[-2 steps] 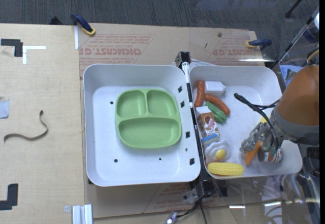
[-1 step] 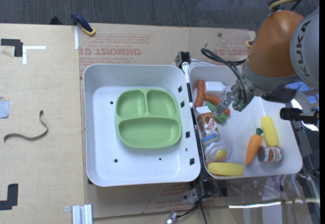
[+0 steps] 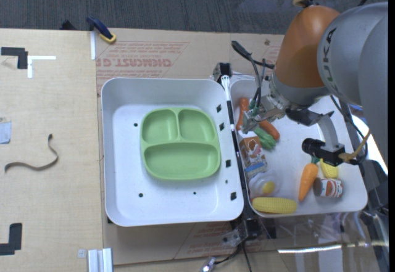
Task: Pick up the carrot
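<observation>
Carrot (image 3: 307, 181) lies in right bin (image 3: 352, 203), lower right, tip toward the near wall, just beside a small can (image 3: 331, 188) and a yellow piece (image 3: 329, 169). Gripper (image 3: 252, 118) sits over the bin's upper left, well apart; jaw state: cannot tell. Judgement: approach from above, fingers straddling the carrot's width, avoiding the can.

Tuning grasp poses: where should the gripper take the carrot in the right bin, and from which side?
Grip the carrot across its thick upper half, probably coming straight down from above. It lies flat, roughly upright in the view, tapering to a point at the bottom. The small can crowds its right side, so I would set the fingers high, away from the can.
</observation>
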Controlling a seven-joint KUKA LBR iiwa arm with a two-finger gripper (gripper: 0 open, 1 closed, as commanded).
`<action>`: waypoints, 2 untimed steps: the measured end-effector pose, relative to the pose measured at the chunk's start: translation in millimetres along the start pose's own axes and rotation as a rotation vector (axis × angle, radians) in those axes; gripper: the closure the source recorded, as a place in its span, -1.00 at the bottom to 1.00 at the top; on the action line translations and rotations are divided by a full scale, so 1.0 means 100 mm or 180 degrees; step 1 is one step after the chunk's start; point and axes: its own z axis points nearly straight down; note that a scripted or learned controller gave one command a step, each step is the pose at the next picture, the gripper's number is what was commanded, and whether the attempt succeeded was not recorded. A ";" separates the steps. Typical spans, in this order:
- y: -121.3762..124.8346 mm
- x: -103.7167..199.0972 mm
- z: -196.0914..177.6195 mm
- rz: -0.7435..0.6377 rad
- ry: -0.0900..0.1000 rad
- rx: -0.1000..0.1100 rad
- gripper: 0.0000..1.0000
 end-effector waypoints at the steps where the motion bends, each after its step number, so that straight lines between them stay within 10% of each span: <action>1: 0.00 0.00 0.00 0.0002 0.0000 0.0001 -1.00; 2: -0.52 0.05 0.00 -0.1571 0.0004 -0.0003 -1.00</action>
